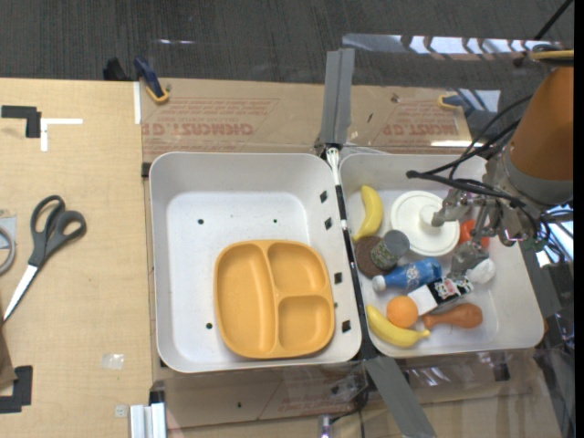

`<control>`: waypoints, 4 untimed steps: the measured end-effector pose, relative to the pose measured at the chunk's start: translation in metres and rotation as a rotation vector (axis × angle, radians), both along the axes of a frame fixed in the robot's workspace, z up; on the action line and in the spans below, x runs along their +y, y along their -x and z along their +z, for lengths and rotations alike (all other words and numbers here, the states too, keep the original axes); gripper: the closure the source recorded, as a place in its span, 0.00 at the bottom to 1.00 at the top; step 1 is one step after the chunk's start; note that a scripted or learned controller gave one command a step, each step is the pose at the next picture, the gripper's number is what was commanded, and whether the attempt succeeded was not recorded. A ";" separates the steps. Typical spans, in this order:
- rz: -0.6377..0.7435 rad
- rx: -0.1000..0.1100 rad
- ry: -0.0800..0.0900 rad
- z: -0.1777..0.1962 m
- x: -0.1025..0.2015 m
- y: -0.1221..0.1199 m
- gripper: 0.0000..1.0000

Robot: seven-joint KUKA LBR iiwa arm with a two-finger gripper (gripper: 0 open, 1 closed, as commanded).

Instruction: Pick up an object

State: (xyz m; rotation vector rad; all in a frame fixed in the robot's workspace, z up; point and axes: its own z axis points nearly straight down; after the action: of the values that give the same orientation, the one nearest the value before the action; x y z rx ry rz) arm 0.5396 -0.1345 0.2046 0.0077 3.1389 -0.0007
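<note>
My gripper [464, 228] hangs over the right part of the right bin [529, 331], reaching in from the right, open. Its fingers [445, 213] stand apart beside a white round dish [418, 219]. A small red item [468, 231] shows below the gripper; I cannot tell whether it is touched. Also in this bin lie a yellow banana [370, 210], a brown disc [369, 257], a grey cap [395, 245], a blue bottle [412, 274], an orange [401, 311], a second banana [391, 330], a brown drumstick-shaped toy [453, 316] and a black-and-white packet [442, 290].
The left bin [182, 208] holds a yellow divided plate [274, 297]. Scissors [41, 240] lie on the wooden bench at the left. A grey divider bar [338, 99] runs up from between the bins. Cables hang near the arm at the right.
</note>
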 end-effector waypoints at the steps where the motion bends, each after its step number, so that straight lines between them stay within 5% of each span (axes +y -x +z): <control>1: -0.084 -0.003 0.001 -0.090 -0.049 -0.016 0.00; 2: -0.293 -0.003 0.000 -0.111 -0.068 -0.047 0.00; 3: -0.290 -0.009 0.002 -0.100 -0.067 -0.049 1.00; 4: -0.079 0.001 -0.001 -0.112 0.005 -0.017 1.00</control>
State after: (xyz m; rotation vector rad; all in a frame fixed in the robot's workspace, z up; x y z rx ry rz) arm 0.5565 -0.1293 0.0923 0.1313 3.1368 0.0007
